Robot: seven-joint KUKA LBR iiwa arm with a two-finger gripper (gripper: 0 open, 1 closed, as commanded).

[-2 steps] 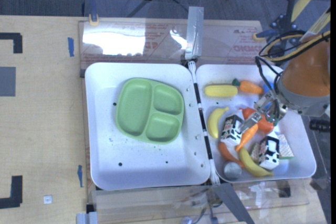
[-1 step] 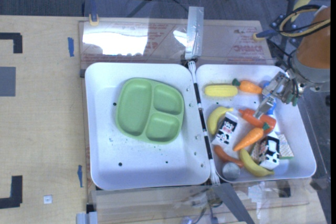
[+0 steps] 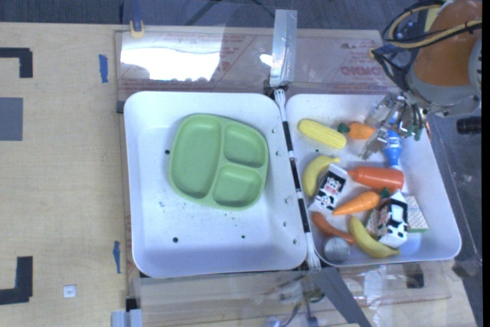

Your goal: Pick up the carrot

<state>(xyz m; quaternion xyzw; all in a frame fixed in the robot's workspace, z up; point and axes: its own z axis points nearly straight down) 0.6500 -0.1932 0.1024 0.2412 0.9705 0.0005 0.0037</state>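
Mostly blurred, pincer (image 3: 389, 121) opening can't be told; carrot (image 3: 357, 204) partly under milk carton (image 3: 330, 189).

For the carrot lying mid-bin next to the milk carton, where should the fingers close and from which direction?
Grip the carrot across its thicker middle, coming straight down from above. It lies flat and slanted, tapering to its lower-left tip, with the milk carton and banana crowding its sides, so probably close across its width.

The grey arm (image 3: 448, 61) enters from the upper right, its orange band (image 3: 450, 50) sitting just above the wrist, wrapped by black and yellow cables. The wrist tilts down and to the left, carrying the gripper (image 3: 383, 135) low at the arm's end.
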